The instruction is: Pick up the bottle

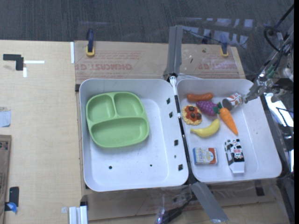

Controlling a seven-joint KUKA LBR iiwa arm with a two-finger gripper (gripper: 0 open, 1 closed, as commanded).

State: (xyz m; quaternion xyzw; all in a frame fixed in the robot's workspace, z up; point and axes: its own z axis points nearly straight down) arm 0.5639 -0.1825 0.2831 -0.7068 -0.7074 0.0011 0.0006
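Bottle is lying near the right bin's far edge, touching the carrot, with the gripper, state indiscernible, hovering just beside it.

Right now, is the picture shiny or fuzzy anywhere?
In the camera view, light glares off a clear panel behind the bins and off shiny metal at the right bin's edge; the gripper by the bottle looks soft and blurry, while the green plate in the left bin is evenly lit.
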